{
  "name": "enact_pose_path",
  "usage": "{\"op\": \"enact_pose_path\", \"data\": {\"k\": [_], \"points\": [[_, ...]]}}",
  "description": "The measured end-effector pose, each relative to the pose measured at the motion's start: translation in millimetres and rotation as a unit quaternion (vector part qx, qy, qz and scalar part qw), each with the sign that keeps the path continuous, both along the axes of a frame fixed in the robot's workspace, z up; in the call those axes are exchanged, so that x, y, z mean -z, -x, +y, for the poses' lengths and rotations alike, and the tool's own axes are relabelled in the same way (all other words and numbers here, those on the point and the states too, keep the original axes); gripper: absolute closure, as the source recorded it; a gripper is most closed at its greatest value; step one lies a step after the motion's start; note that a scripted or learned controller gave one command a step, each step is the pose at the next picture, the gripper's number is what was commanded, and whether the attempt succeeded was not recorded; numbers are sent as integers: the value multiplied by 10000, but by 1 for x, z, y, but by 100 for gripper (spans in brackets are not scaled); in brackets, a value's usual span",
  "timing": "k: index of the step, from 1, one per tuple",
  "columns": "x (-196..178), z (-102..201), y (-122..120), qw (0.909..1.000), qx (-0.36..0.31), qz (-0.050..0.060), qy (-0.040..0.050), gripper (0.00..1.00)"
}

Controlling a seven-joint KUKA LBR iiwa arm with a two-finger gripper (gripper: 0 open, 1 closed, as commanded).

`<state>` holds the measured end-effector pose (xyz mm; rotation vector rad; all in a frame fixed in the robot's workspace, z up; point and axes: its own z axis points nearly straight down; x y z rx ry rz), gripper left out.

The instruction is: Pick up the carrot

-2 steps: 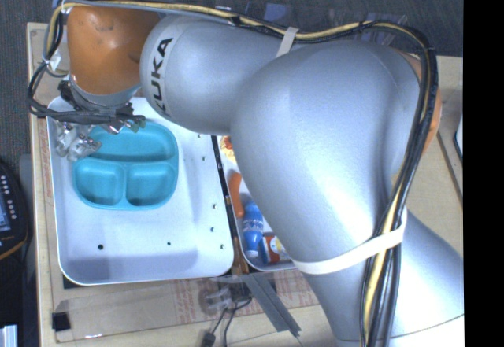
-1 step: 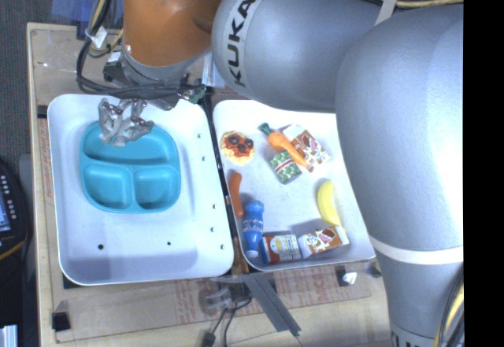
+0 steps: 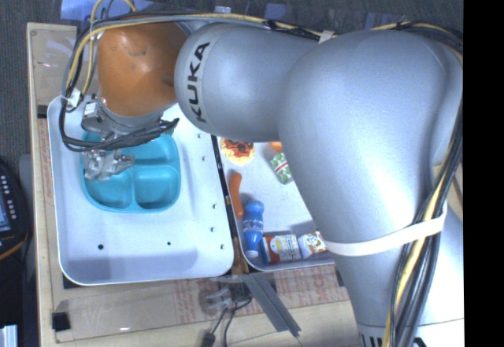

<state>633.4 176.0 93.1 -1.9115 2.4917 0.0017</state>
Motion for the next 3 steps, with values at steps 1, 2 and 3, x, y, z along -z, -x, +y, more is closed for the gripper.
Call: {"op": "enact_pose_path", "data": {"k": [1,2,3], "points": [[-21,28,-22,9990,442,29,24,100],[-43,32,15,9873,-1587,10,4,100],[-10,43,29,9420,-3355,-87,25,100]]}}
